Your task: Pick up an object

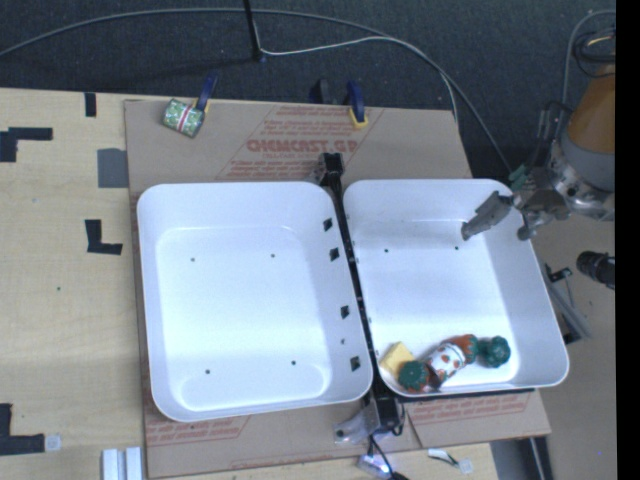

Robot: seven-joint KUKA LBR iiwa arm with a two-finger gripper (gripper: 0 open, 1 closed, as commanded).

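Observation:
Several small objects lie clustered at the front of the right bin (440,258): a yellow block (394,355), a green ball (412,374), a red and white toy (448,360) and a dark green piece (492,350). My gripper (505,224) hangs over the right bin's far right rim, well behind the cluster. Its two fingers (483,218) are spread apart, open, with nothing between them.
The left bin (240,298) stands beside the right one, with a black divider (342,268) between them. A small green and white object (183,118) lies on the cardboard behind the left bin. Clamps (354,101) sit at the board's far edge.

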